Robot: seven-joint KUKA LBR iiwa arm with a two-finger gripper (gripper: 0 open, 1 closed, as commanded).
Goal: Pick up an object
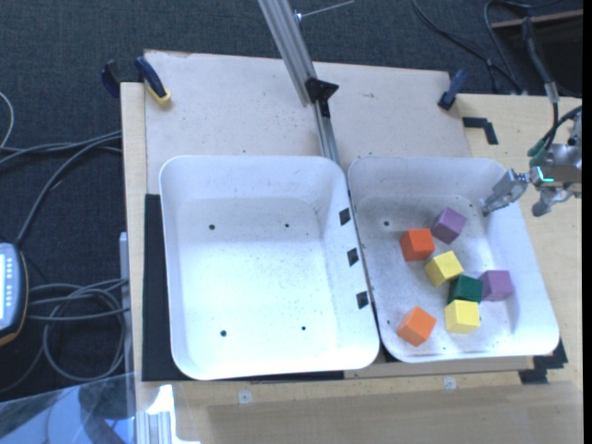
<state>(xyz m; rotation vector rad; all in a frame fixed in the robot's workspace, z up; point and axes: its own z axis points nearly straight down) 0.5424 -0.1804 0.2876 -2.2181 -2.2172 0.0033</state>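
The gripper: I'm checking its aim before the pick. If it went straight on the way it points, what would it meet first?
The gripper points left and down into the right bin. First in that line looks like the purple block, though depth is unclear, so it could reach the bin floor short of it.

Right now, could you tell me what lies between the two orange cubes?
In the camera view, a yellow cube sits between the upper orange cube and lower orange cube, slightly right.
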